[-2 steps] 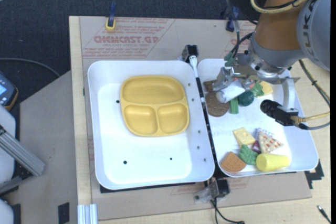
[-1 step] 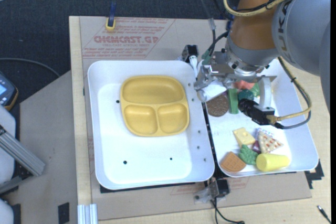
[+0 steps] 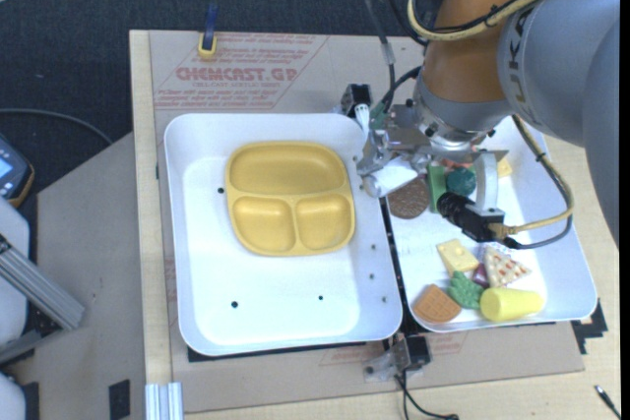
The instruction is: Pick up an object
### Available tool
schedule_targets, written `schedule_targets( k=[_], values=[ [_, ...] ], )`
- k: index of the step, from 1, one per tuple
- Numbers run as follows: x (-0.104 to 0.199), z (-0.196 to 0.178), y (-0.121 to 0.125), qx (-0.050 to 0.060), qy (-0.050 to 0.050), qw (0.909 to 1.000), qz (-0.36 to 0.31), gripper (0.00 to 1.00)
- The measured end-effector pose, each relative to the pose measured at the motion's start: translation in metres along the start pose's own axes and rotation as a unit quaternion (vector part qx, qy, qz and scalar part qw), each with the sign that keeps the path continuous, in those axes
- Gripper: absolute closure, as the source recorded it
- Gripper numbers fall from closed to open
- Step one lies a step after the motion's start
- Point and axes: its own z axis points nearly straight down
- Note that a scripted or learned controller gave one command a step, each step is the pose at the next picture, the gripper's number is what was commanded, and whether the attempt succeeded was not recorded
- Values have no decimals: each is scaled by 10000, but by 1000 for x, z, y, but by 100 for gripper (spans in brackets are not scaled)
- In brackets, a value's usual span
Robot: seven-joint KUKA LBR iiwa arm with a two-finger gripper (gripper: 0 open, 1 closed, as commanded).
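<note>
Orange-banded arm [image 3: 472, 5] over right bin [image 3: 581, 261]; tool [image 3: 418, 172] near brown cookie [image 3: 408, 202], opening indiscernible.

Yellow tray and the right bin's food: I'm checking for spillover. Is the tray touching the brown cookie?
Apart. The camera view shows the yellow tray in the left bin, the brown cookie across the bins' rims.

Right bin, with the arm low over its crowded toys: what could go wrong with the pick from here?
1. The gripper sits by the wall between the bins, near a brown cookie-like piece; it may strike the wall rather than a toy.
2. The toys in the right bin lie packed together, such as the yellow cylinder and green piece, so a descent might shove neighbours.
3. The black cable hangs low and could snag.
</note>
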Motion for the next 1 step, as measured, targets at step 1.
schedule_targets(
  k=[1],
  values=[
    [4,7,15,-32,-6,10000,-1,100]
  ],
)
